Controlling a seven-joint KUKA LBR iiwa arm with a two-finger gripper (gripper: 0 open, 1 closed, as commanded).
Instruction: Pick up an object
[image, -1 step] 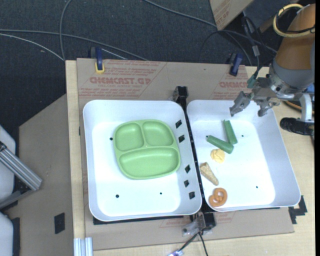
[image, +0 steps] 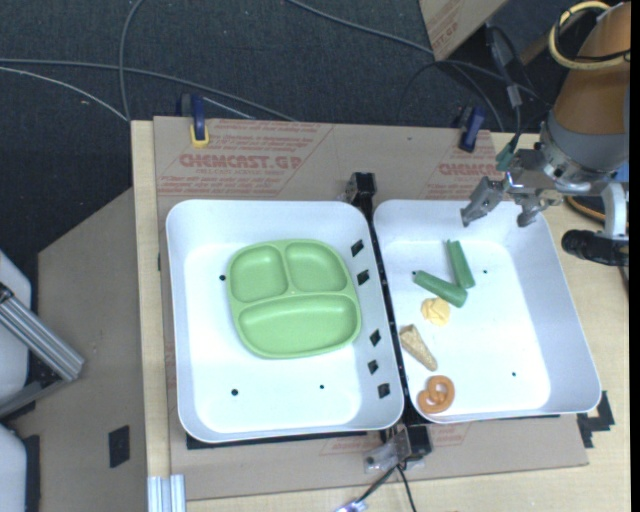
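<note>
Looking down on the bench, we see the gripper (image: 503, 204) poised over the far edge of the right bin (image: 560, 330), its two fingers spread wide apart with nothing between them. Within that bin we find two green sticks (image: 452, 274) lying crossed near the middle, a small yellow piece (image: 435, 311) just beside them, a tan wedge (image: 419, 347) nearer the bin's left wall, and an orange ring (image: 436, 394) at the near edge. Occupying the left bin (image: 200, 390), we note a green divided plate (image: 293, 298).
</note>
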